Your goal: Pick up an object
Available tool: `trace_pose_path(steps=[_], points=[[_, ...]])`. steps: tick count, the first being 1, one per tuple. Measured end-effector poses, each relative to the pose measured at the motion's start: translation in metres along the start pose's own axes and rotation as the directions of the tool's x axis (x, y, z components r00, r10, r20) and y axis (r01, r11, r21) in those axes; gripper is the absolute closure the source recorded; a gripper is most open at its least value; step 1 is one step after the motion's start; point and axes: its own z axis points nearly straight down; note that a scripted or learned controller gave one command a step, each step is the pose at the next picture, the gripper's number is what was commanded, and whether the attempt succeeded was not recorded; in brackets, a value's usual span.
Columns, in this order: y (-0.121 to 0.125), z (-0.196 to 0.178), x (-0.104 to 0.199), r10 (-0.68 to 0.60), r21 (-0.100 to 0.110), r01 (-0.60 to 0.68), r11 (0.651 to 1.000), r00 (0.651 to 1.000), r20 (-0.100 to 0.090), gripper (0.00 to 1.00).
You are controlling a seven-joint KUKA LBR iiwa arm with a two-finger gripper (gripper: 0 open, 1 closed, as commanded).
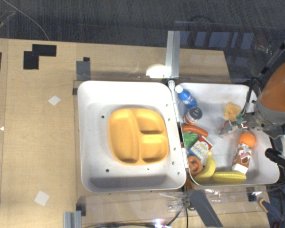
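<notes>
The right bin [270,175] holds several objects. A blue water bottle [185,98] lies at its back left, with a small dark-lidded jar [194,113] just in front. A hot dog [195,130], a green item [190,139] and a snack packet [199,149] crowd the left wall. A banana [224,175] lies along the front. A brown bottle with an orange cap [242,153] lies right of centre, and a tan piece [232,110] lies at the back. My gripper [232,125] hangs open low over the bin floor between the tan piece and the orange cap, with nothing between its fingers.
The left bin [92,127] holds a yellow divided tray [137,135]. A metal post [173,56] stands behind the wall between the bins. The arm's orange band [278,89] hangs over the right bin's back right corner.
</notes>
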Motion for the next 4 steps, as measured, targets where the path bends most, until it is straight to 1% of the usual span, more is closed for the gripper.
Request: trace_pose_path(steps=[1,2,3,4], points=[[0.054,0.001,0.05,0.189,-0.001,-0.189,0.982,0.982,-0.004,0.0],[0.112,0.001,0.011,-0.026,-0.001,0.026,1.0,1.0,-0.001,0.0],[0.09,-0.024,-0.006,0.027,-0.001,-0.027,1.0,1.0,-0.001,0.0],[0.015,0.0,-0.007,-0.086,-0.001,0.086,0.996,0.996,0.0,0.0]])
